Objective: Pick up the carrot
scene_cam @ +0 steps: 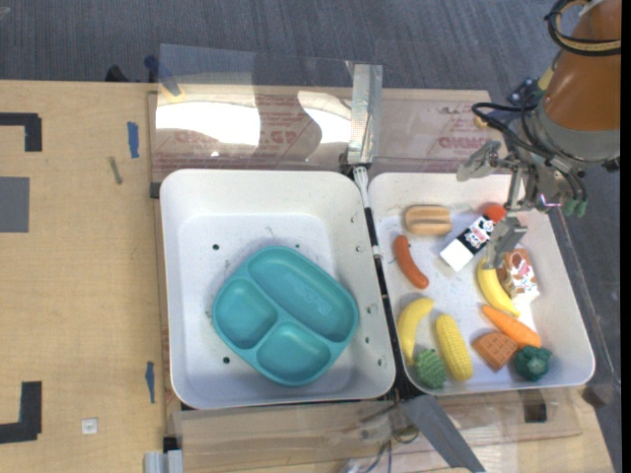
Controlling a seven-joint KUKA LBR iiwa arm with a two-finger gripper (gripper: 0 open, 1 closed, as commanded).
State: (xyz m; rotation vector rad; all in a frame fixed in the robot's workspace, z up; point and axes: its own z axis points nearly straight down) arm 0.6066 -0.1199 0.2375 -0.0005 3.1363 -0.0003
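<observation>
Nearest my camera in the right bin (577, 358): broccoli (428, 367), corn (453, 346), a brown waffle piece (494, 349), a dark green vegetable (532, 363). The carrot (511, 324) lies just behind the waffle piece, untouched, near the bin's right side. Two bananas (414, 323) (490, 288), then a sausage (410, 262), a milk carton (466, 243) and a hot dog bun (427, 220) further back. The left bin (187, 215) holds a teal divided plate (285, 312). My gripper (511, 236) hangs over the right bin's far right; I cannot tell how it's set, nothing seen held.
</observation>
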